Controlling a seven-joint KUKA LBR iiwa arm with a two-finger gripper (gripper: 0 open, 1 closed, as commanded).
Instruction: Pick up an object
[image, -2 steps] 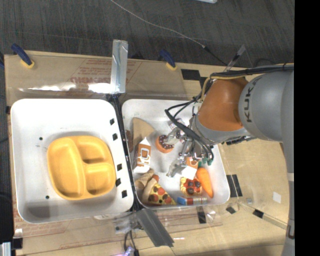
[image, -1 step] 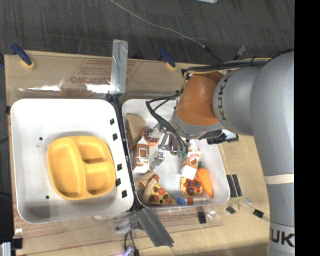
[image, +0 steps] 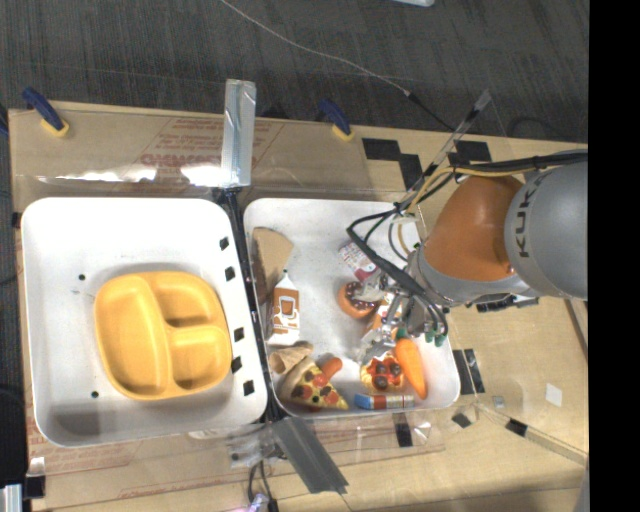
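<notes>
Along the right bin's (image: 300, 215) near wall lie a pizza slice (image: 312, 385) and a carrot (image: 410, 366), jumbled among other toys as loose pickings; just beyond, the gripper (image: 400, 322) hangs low over the carrot's top, its state impossible to tell; farther left, a yellow tray (image: 160, 332) sits in the left bin (image: 60, 230).

- carrot (image: 410, 366): orange, green top, lying tilted near right bin's (image: 330, 215) front right corner
- pizza slice (image: 312, 385): toy, by front edge, left side
- donut (image: 356, 299): brown, mid bin
- carton (image: 286, 309): white/brown, near left wall
- brown wedge (image: 270, 248): back left corner
- small red-orange toy (image: 381, 375): touching carrot, front edge
- yellow divided plate (image: 160, 332): flat, centre of left bin (image: 60, 230)
</notes>
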